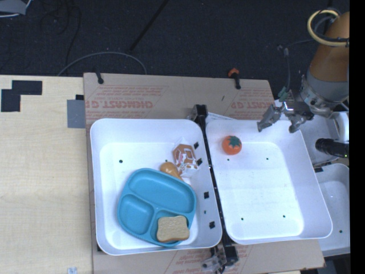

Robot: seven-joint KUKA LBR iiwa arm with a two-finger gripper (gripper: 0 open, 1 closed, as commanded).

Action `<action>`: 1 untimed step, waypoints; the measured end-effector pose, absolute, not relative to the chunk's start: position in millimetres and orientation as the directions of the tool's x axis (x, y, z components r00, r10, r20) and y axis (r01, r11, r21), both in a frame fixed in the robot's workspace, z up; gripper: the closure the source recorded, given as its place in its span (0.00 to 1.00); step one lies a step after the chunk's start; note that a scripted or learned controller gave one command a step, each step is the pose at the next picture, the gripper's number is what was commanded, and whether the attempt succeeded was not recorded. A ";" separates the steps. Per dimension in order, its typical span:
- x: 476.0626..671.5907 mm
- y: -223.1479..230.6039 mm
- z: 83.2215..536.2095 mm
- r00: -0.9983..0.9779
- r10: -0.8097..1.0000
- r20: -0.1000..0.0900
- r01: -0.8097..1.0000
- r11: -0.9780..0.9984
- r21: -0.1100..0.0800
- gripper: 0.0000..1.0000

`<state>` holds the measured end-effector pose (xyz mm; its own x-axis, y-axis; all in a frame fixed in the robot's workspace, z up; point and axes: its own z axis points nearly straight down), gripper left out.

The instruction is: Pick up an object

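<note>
The gripper [282,120] hangs released, holding nothing, above the right bin's [319,221] far edge. The small orange fruit [231,145] near the far left corner looks light, smooth and round; grasp across its middle.

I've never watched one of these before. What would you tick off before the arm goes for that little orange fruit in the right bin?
1. Gripper open with nothing between its fingers: ok.
2. Orange fruit stands alone in the right bin, room on every side: ok.
3. Gripper directly above the fruit: not ok, it hangs over the bin's far right corner.
4. Other things, the blue tray, the wrapped snack, out of the way in the left bin: ok.
5. Fruit firm or soft: cannot tell.
</note>
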<state>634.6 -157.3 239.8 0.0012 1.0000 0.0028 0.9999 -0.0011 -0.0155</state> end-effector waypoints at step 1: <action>636.9 -157.3 247.8 0.000 1.000 0.001 1.000 0.000 -0.003 0.00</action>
<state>636.9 -157.3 247.8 -0.0004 1.0000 0.0008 1.0000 0.0004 -0.0027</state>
